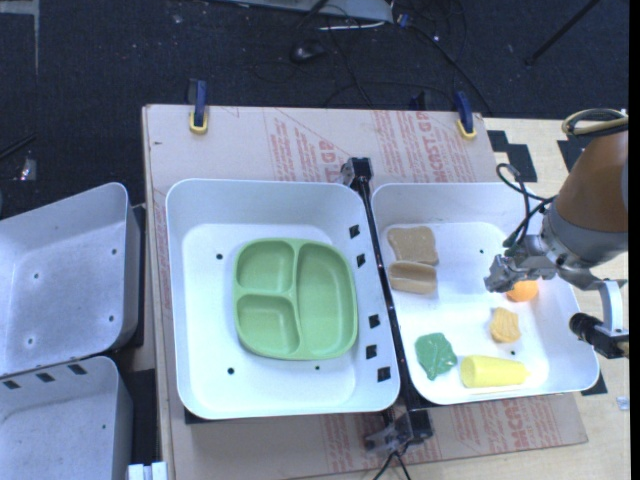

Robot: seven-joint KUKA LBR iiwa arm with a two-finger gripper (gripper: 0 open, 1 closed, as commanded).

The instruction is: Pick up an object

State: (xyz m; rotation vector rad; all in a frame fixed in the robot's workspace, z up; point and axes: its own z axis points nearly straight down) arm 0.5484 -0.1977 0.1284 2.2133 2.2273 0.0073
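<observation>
Five food pieces lie in the right bin (470,203) — tool (503,276) poised at the orange piece (523,291), likely to grasp it — closure unclear.

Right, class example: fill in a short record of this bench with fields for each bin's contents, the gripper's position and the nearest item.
left bin: green three-compartment plate
right bin: two tan bread slices, green leaf-like piece, yellow block, small orange-tan piece, orange ball
gripper: over the right bin's right side
nearest item: orange ball, right beside the gripper
grasp: cannot tell
</observation>
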